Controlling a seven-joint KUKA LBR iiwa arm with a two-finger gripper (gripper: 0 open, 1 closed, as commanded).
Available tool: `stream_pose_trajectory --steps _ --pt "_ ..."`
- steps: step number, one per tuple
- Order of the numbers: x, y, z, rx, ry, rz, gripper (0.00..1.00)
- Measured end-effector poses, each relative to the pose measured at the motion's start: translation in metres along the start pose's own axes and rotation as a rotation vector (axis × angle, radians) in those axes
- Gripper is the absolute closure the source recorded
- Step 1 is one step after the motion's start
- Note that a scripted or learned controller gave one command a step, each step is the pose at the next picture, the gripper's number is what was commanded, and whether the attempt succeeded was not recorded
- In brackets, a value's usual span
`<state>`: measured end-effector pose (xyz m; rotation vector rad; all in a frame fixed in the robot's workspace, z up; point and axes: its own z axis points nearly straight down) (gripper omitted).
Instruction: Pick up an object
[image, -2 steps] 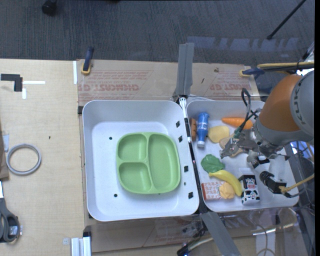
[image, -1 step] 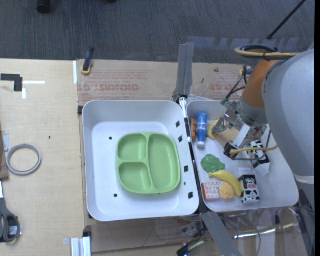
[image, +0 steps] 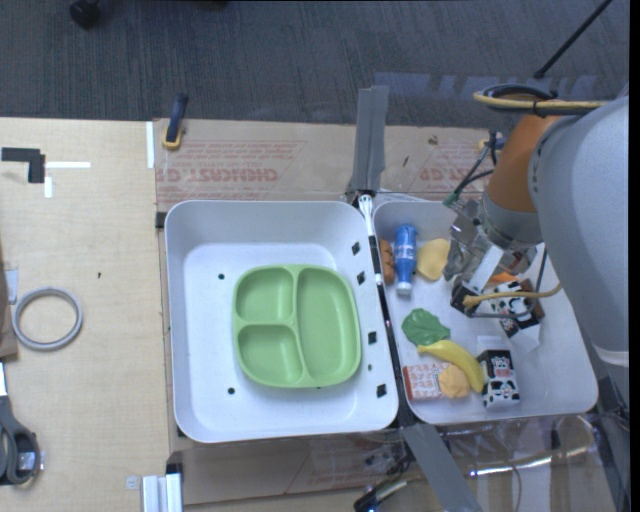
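Observation:
My gripper (image: 460, 262) hangs low in the back part of the right bin (image: 560, 390), reaching in from the right. Just to its left lies a pale yellow piece (image: 432, 258), and further left a blue bottle (image: 404, 255). A black-and-white patterned carton (image: 516, 303) sits close to the gripper's right front. Nearer the front lie a green leaf (image: 425, 326), a yellow banana (image: 450, 353), a red-and-white packet (image: 424, 381) and a second black-and-white carton (image: 498, 378). I see nothing between the gripper's tips.
The left bin (image: 195, 330) holds a green divided plate (image: 297, 326). An orange item (image: 386, 262) lies against the right bin's left wall. On the bench to the left rest a grey ring (image: 44, 318) and a black bracket (image: 26, 160).

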<state>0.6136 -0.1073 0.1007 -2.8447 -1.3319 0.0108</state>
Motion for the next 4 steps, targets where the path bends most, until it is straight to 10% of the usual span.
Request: stream_pose_trajectory --steps 1,2,3,4 --pt "0.000 0.000 0.000 0.001 0.000 0.000 0.00" --pt "0.003 0.005 0.009 0.000 0.003 0.343 0.00" --pt "0.004 0.004 0.001 0.002 -0.001 0.339 1.00" --pt "0.020 -0.054 -0.176 -0.003 0.003 -0.256 1.00"
